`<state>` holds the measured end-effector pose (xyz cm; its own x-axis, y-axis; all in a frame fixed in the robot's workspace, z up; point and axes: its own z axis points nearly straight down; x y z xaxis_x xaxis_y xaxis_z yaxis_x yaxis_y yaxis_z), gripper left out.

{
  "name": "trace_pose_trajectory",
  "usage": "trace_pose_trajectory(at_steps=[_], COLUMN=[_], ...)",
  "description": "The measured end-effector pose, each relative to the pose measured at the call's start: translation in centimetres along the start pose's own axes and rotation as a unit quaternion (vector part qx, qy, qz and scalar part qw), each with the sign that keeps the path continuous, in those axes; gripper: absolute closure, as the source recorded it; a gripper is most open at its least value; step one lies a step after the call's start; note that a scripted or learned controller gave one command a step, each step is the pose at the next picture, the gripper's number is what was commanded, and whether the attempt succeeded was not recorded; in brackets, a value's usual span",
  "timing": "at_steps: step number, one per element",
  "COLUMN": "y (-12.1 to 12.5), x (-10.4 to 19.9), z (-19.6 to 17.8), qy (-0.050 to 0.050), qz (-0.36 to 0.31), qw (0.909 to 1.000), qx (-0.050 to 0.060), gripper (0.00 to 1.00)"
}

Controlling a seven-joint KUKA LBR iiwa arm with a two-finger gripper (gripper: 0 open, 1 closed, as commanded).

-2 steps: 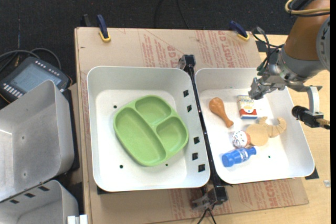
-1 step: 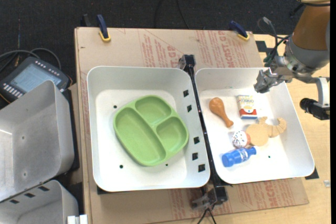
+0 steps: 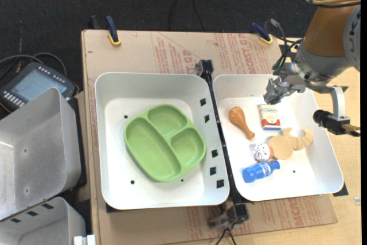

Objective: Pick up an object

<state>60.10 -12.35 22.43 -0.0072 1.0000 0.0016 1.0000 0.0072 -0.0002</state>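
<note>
Camera view, left to right: green divided plate [image 3: 165,142] lay in left bin [image 3: 109,123]. Right bin [image 3: 327,172] held drumstick [image 3: 241,121], dotted ball [image 3: 262,152], blue bottle [image 3: 260,171], small carton [image 3: 269,116]. Gripper [image 3: 274,93] hovered just above carton's far end; carton's long axis ran toward camera. Finger state: cannot tell.

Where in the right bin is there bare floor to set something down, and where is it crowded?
In the right bin, bare floor lies along the near edge below the blue bottle, and in the far left corner above the drumstick. The middle is crowded: drumstick, small carton, white ball and tan toy cluster there, with the gripper above the carton.
</note>
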Motion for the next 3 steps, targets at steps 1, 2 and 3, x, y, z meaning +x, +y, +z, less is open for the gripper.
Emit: trace_pose_trajectory(at_steps=[1,2,3], y=[-1.5,-2.9,-5.1], x=[5.7,11.0,15.4], z=[0.9,1.7,1.1], qy=[0.001,0.0,0.0], qz=[0.0,0.0,0.0], qw=[1.0,1.0,1.0], qx=[0.001,0.002,0.001], gripper=[1.0,1.0,1.0])
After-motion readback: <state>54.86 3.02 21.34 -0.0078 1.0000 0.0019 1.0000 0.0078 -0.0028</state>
